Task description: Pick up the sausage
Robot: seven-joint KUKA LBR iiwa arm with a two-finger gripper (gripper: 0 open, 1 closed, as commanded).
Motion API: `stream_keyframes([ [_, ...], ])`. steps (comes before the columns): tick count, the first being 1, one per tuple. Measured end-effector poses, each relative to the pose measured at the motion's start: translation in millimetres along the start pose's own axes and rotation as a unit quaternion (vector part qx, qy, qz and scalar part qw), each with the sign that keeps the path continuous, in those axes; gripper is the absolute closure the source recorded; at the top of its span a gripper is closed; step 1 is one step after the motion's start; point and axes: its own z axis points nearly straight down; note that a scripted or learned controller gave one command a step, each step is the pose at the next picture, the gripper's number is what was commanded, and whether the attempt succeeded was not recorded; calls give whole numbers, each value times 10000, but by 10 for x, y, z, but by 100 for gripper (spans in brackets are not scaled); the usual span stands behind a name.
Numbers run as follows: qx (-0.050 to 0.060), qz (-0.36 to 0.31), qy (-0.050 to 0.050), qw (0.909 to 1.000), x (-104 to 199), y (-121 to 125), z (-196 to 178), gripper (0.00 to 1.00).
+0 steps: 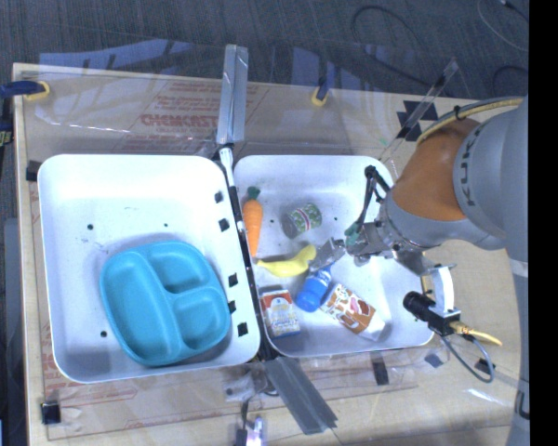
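The gripper [333, 252], whose state I cannot tell, hovers over the banana [288, 264] and blue bottle [313, 291].

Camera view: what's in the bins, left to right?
Blue tray → carrot → small carton → banana → blue bottle → snack packet. The can sits farther back, above the banana. The hand hovers by the banana's right end.
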Motion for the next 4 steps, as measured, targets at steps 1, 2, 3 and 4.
stream_keyframes([
  [1, 13, -656, 1, 9978, -88, 1270, 397, 0],
  [2, -10, -809, -10, 9967, -107, 1315, -305, 0],
  [3, 3, -1524, -1, 9883, 34, 844, 292, 0],
  [4, 15, -1503, -42, 9886, 352, 1341, 365, 0],
])
